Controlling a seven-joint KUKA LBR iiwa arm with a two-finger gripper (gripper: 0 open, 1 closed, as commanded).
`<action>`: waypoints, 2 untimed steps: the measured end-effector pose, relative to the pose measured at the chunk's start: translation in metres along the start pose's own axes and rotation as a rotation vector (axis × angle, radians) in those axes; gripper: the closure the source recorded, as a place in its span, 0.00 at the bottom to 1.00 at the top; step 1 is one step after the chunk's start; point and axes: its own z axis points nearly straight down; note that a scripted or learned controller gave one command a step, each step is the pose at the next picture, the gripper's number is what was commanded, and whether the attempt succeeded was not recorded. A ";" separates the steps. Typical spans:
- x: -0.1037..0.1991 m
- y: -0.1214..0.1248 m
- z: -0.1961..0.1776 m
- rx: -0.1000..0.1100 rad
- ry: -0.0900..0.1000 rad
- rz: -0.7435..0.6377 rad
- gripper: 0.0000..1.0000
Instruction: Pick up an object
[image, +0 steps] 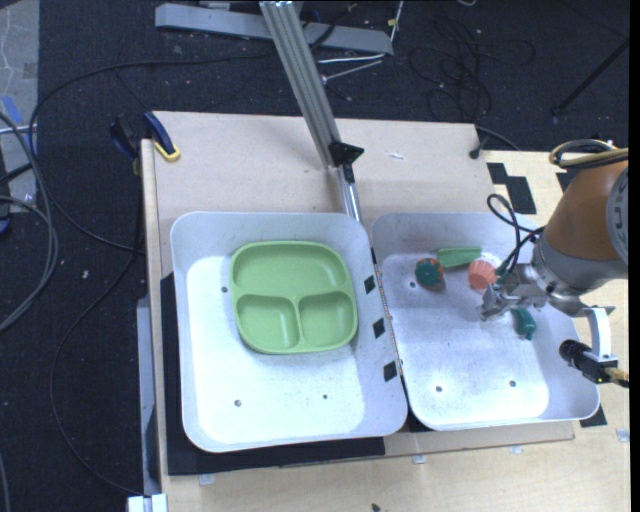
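Camera view shows the gripper (497, 303) low in the right bin (450, 400), and we cannot tell how it is set. We note an orange-pink object (482, 272) just up-left of it, a small teal object (523, 322) just right, both touching or nearly. The bin floor nearby lies bare, giving room.

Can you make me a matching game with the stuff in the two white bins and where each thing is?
Things:
1. green tray
2. gripper
3. teal toy
4. green stick

Places:
A. back of the right bin, lying flat
B. left bin
C. right bin, beside the gripper, nearer the front
D. over the right bin, just below the orange toy

Pairs: 1-B, 2-D, 3-C, 4-A
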 end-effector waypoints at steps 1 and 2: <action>0.000 0.000 -0.064 -0.005 -0.002 -0.001 1.00; -0.009 0.007 -0.115 -0.005 -0.003 0.000 1.00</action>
